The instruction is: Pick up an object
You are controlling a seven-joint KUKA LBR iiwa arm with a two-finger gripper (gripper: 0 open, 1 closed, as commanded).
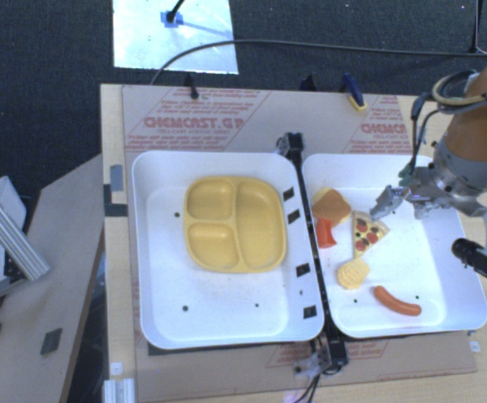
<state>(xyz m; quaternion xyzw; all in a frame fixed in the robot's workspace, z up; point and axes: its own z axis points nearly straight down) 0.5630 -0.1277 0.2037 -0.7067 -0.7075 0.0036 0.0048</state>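
Five toy foods lie in the right white bin [445, 309], nearest an orange-red sausage [397, 301], then a yellow wavy chip [353, 273]. Approach step: the tool [387, 203] hangs just above the pizza slice [368, 232], holding nothing, fingers apparently slightly spread; next, descend and close.

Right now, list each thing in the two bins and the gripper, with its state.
Yellow divided plate: flat, left bin.
Bread piece: right bin, near divider.
Red piece: lying under the bread piece.
Pizza slice: flat, below gripper.
Yellow chip: lying alone.
Sausage: lying alone.
Gripper: above right bin, holding nothing.
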